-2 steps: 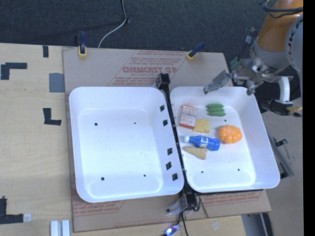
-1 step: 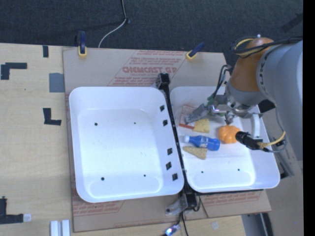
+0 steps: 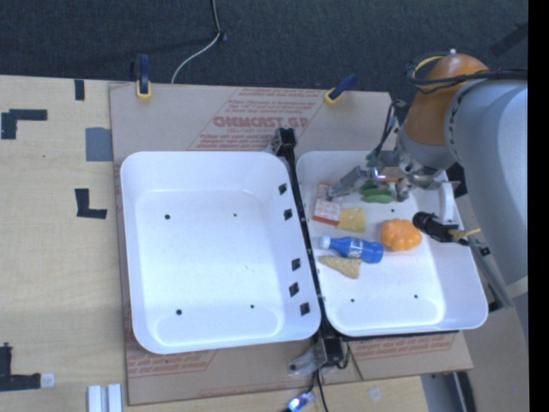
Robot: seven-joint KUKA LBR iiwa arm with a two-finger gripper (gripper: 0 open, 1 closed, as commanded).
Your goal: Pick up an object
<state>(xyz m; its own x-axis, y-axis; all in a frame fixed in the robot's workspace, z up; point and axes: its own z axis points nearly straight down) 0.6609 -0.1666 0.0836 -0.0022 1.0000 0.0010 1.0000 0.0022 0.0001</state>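
Green obj (image 3: 376, 195) just under gripper (image 3: 377, 178)

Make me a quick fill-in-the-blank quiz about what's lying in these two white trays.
1. All the small objects lie in the ____ bin.
2. The bottle is coloured ____.
3. The orange object lies to the ____ of the bottle in the camera view.
4. The gripper hangs over a ____ object.

Missing words: right; blue; right; green

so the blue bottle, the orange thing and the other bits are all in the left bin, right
Not quite. The camera view shows the blue bottle, the orange thing and the other bits lying in the right bin, not the left bin.
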